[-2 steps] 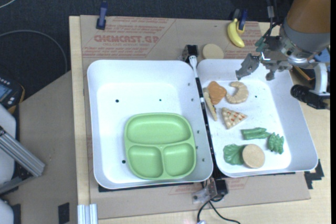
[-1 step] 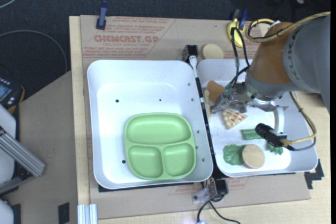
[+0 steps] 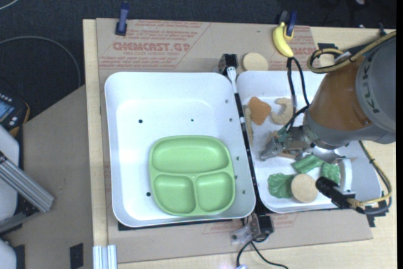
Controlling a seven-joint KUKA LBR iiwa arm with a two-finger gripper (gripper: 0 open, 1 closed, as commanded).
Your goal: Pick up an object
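Observation:
My gripper (image 3: 274,148) reaches low into the right bin (image 3: 371,189), near its left wall, at the end of the grey arm with the orange band (image 3: 337,94). Just above it lie an orange-brown piece (image 3: 259,109) and a pale curved piece (image 3: 283,112). Below and to its right sit a dark green lump (image 3: 277,184), a tan round piece (image 3: 304,188) and two lighter green pieces (image 3: 308,164) (image 3: 331,172). Nothing visibly hangs from the gripper. The arm hides the bin's right middle part.
The left bin (image 3: 126,104) holds a green divided plate (image 3: 191,173). A yellow banana (image 3: 282,41) and a tan disc (image 3: 255,62) lie on the bench behind the right bin. Black cables (image 3: 293,82) loop over the right bin's far side.

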